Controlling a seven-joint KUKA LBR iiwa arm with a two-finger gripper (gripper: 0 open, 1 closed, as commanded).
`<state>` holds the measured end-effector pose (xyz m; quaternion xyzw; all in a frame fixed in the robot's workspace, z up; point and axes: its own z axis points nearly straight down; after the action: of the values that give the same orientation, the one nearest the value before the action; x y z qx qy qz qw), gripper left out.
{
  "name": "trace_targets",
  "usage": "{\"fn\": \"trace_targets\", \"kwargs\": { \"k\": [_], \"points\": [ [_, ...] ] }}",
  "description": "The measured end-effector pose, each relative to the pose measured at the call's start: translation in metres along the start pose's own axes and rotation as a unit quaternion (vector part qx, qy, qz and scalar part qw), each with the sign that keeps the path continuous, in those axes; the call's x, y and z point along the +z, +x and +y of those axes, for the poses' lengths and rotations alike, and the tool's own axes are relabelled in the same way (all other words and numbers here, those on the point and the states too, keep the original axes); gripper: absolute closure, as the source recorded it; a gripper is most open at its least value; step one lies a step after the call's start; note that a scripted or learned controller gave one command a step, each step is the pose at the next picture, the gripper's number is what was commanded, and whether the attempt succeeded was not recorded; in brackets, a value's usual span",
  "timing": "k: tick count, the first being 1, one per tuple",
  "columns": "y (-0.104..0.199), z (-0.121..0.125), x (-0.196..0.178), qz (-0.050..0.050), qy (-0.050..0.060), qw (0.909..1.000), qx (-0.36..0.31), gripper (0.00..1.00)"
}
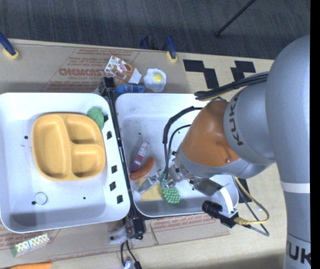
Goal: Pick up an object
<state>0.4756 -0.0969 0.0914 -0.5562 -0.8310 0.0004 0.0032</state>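
The grey arm (pixel 283 122) reached in from the right, its orange band (pixel 207 136) hanging over the right bin (pixel 127 108). Part of the "KUKA" lettering showed in black on the grey wrist segment beside the band, and again near the bottom right of the arm. The gripper (pixel 168 182) was low in the near part of the right bin, right above a small cluster of objects; whether it was spread or closed could not be told, as the wrist hid most of it.

In that cluster lay a reddish sausage-shaped piece (pixel 143 169), a yellow wedge (pixel 153 194), and a green dotted object (pixel 171 194) just beside the wedge, directly under the gripper. A slim pinkish packet (pixel 142 151) lay a little farther back in the same bin; its print was too small to read.

The left bin (pixel 3 167) held a yellow divided tray (pixel 67 145), with a green lump (pixel 97 116) touching its far right corner.

On the worktop (pixel 47 58) behind the bins, a brown cardboard sheet carried red printing that looked like "CHEMCAST", though blurred. On it sat a small printed carton (pixel 117 68), a blue item (pixel 129 88), and a white and yellow piece (pixel 155 79). A patterned wrapper (pixel 32 244) lay at the near left edge.
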Motion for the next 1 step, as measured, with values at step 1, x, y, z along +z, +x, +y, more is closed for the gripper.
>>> {"fn": "trace_targets", "kwargs": {
  "k": [1],
  "points": [
    [-0.0002,0.0000,0.0000,0.000,0.000,1.0000,0.000,0.00]
  ]
}}
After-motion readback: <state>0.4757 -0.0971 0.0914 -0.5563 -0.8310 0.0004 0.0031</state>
